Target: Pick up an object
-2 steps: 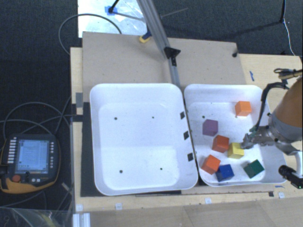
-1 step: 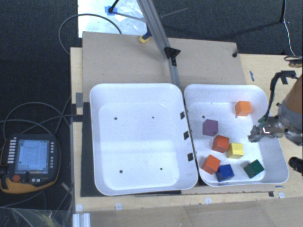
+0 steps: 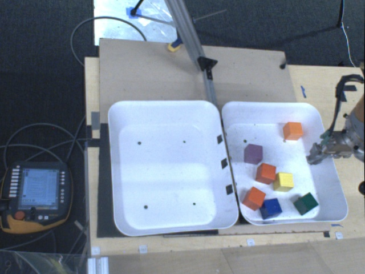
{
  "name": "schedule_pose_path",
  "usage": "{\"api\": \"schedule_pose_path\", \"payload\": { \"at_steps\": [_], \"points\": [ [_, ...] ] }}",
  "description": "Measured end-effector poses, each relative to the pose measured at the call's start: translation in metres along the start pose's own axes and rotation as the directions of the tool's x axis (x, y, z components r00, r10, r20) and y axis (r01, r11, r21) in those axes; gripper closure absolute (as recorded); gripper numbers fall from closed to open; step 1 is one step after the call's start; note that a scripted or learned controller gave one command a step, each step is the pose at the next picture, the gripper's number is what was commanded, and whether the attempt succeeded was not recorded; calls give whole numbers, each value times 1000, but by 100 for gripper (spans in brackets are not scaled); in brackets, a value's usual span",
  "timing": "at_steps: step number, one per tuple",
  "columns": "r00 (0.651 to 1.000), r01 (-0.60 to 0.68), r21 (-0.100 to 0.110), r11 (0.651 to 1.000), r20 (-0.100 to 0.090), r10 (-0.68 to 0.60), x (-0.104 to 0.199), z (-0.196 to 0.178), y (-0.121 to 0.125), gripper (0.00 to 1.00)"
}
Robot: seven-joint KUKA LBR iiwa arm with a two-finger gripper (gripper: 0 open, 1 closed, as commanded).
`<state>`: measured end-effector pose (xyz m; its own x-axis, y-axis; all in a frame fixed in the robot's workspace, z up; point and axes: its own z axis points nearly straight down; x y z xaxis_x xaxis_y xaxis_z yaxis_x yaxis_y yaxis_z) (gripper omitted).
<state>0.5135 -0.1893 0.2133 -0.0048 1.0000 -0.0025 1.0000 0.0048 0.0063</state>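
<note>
Camera view from above | seven small blocks lie in the right bin (image 3: pixel 328 178): orange cube (image 3: pixel 292 130) far, purple cube (image 3: pixel 253 153) mid-left, yellow cube (image 3: pixel 284 181) centre, green cube (image 3: pixel 306 203) near-right | my gripper (image 3: pixel 317 153) hovers at this bin's right rim, finger state I cannot tell | left bin (image 3: pixel 165 110) beside.

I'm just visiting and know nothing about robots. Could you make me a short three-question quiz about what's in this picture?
1. True or false: all the cubes lie in the right bin.
2. How many cubes are there?
3. Which cube is nearest the end effector? A) blue cube B) orange cube C) purple cube

Key: 1 true; 2 seven; 3 B.
</note>
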Motion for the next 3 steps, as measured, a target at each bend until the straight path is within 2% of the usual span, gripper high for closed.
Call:
{"api": "schedule_pose_path", "payload": {
  "at_steps": [1,2,3],
  "points": [
    [1000,5,3,1000,-3,-5,46,6,18,100],
    [1000,7,3,1000,-4,-7,100,-2,30,100],
    [1000,6,1,1000,-4,-6,144,-14,55,100]
  ]
}}
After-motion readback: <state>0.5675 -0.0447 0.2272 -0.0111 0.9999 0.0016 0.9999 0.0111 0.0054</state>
